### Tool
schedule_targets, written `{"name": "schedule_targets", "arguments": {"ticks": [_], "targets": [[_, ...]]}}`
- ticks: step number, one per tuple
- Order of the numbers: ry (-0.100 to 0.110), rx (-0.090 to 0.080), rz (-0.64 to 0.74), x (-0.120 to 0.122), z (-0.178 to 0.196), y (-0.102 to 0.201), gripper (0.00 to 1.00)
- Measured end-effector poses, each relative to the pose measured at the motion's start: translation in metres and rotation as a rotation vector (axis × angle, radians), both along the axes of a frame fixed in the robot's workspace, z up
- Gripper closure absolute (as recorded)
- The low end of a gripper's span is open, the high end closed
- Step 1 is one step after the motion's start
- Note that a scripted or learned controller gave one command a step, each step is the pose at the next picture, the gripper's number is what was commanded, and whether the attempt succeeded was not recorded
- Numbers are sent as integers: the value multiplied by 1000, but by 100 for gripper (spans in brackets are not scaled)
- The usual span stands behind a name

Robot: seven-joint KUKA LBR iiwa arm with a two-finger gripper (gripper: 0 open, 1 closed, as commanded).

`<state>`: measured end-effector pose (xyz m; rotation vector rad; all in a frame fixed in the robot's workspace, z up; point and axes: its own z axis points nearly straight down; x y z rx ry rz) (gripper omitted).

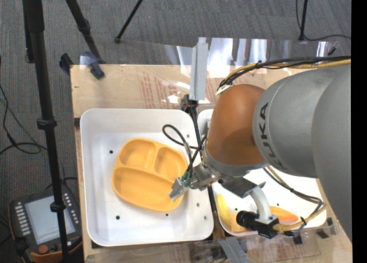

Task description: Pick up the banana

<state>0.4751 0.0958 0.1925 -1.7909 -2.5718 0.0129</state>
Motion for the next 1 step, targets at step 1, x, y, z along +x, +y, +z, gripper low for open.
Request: {"name": "schedule_targets", "arguments": {"ticks": [1], "targets": [[-7,0,-34,1,170,-18,0]]}}
